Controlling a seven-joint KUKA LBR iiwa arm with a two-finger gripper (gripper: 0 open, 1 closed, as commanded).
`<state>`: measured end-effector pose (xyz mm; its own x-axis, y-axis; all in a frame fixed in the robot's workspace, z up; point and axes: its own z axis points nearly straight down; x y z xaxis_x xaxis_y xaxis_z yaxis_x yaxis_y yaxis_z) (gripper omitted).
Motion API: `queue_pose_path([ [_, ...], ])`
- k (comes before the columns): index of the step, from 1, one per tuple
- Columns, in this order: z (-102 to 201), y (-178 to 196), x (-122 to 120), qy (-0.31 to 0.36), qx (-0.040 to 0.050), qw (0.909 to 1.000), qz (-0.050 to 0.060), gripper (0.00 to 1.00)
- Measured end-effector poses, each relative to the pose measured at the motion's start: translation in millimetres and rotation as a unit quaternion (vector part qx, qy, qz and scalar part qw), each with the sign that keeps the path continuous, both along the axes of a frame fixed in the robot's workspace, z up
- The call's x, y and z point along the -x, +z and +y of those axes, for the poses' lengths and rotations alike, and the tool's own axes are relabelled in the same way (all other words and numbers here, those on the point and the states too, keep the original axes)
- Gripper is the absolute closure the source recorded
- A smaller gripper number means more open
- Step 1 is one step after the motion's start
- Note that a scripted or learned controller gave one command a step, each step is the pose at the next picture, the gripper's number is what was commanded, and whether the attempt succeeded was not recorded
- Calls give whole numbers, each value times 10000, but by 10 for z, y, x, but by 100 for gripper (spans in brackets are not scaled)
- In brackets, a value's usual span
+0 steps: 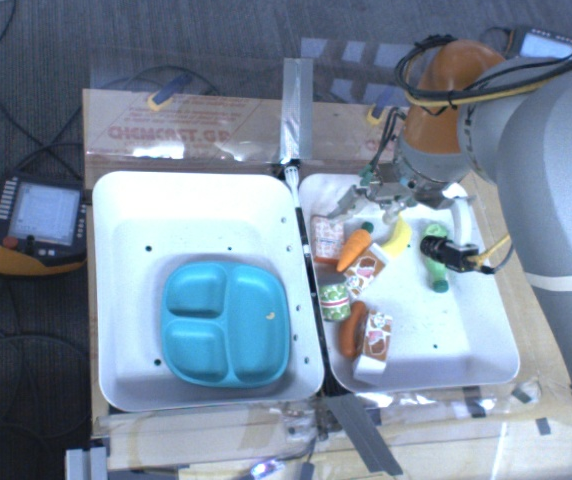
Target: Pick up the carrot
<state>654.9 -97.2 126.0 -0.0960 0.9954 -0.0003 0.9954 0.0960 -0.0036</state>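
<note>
Right now the pincer [374, 206] hangs with fingers spread wide, right of centre in the frame. The carrot [354, 249] lies just below it in the right bin [466, 353], not gripped.

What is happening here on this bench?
A grey robot arm reaches in from the right and holds its claw over the right bin, just above the orange carrot. The carrot lies among small food packets and a yellow piece; it is not lifted yet. The left bin has a blue divided plate in it.
</note>
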Motion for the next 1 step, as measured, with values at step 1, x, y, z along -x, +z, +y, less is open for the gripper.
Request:
queue_pose_path([
  [1, -21, -272, 258, 659, 10, 9977, -178, 0],
])
